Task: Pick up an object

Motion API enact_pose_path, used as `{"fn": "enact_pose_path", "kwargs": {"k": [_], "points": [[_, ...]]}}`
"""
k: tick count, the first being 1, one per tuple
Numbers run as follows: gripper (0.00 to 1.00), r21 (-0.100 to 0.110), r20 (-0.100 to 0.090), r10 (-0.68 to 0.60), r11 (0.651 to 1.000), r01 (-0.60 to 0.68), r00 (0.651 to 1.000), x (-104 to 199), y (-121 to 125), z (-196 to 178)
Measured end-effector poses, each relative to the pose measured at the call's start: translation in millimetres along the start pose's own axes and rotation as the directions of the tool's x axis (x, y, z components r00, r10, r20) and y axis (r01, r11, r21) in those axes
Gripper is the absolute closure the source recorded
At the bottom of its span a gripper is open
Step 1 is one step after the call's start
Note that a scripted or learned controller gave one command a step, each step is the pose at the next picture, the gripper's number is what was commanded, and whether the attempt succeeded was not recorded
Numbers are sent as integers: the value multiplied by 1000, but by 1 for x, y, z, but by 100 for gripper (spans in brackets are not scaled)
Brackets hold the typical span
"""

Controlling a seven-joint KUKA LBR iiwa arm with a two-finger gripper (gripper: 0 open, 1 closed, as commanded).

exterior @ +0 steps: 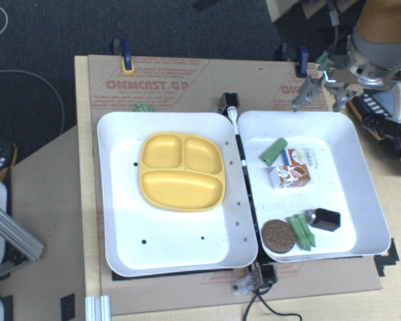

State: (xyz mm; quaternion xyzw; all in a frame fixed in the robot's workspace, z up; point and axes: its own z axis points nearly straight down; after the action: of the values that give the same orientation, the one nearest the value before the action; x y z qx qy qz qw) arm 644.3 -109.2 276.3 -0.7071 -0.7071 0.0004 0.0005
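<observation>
The right bin (361,179) holds a green block (274,151), a small white and brown carton (293,170), a brown round disc (279,236), a green ridged piece (302,231) and a black and silver object (325,219). In the left bin (113,179) lies a yellow divided plate (182,171). My gripper (321,97) hangs above the far edge of the right bin, behind the objects. It is open, its two fingers spread apart with nothing between them.
Blue clamps (126,53) hold the cardboard base at its far edge. A black connector (230,101) sits between the bins at the back. Cables and dark equipment (381,122) lie to the right of the bench.
</observation>
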Motion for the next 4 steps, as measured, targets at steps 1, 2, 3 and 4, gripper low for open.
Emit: {"fn": "enact_pose_path", "kwargs": {"k": [1, 2, 3, 4], "points": [[0, -21, 3, -4, 1000, 4, 1000, 20, 18, -139], [0, -22, 3, -2, 1000, 2, 1000, 24, -24, -270], [100, -9, 4, -1, 1000, 1, 1000, 24, -22, -271], [100, 16, -2, 3, 1000, -3, 1000, 3, -37, -95]]}}
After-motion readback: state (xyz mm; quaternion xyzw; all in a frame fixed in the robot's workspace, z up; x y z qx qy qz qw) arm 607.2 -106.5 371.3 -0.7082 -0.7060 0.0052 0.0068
